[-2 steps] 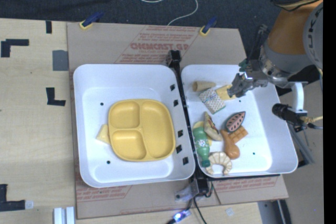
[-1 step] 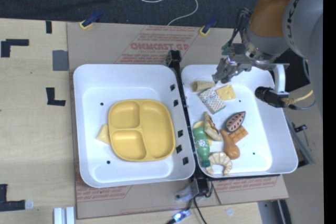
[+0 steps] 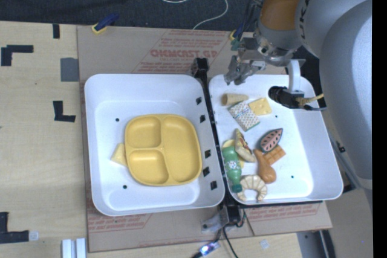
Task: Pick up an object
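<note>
My gripper (image 3: 237, 76) hangs over the far left corner of the right bin (image 3: 314, 148), fingers slightly apart and pointing down, with nothing between them. Just below it lies a pale beige wedge (image 3: 234, 98). Beside that wedge sit a checkered packet (image 3: 245, 115) and a yellow cheese slice (image 3: 261, 107). Nearer the front lie a brown-and-red oval piece (image 3: 271, 139), an orange carrot-like piece (image 3: 266, 164), a pale tan-and-red item (image 3: 243, 147), a green bottle (image 3: 231, 162) and a croissant (image 3: 254, 185).
The left bin (image 3: 103, 130) holds a yellow divided plate (image 3: 163, 149) and a pale yellow wedge (image 3: 118, 155) at its left side. A black hinge ridge (image 3: 208, 124) runs between the bins. The grey arm (image 3: 344, 69) looms over the right bin's right side.
</note>
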Robot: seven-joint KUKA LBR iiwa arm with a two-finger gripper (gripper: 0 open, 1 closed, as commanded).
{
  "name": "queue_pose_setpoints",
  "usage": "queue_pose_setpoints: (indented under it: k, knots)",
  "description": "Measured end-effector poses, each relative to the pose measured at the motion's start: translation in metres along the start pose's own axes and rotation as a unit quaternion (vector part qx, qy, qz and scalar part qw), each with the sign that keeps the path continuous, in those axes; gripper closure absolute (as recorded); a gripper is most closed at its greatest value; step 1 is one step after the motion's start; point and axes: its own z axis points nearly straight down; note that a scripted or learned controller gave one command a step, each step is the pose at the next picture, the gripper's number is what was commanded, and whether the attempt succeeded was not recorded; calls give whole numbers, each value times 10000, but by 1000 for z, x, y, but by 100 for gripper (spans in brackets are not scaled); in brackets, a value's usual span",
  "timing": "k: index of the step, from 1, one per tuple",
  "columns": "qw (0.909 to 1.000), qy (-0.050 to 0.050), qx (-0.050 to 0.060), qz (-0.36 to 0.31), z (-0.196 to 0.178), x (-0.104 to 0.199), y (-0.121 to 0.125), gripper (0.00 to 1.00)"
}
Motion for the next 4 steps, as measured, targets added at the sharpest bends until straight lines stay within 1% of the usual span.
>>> queue_pose_setpoints:
  k: [1,2,3,4]
  knots:
    - [10000,-3,15,16,4,4,-9,100]
    - [10000,-3,9,16,-3,2,-13,100]
    - [10000,1,6,14,-8,14,-8,100]
    - [10000,-6,11,16,5,4,-2,100]
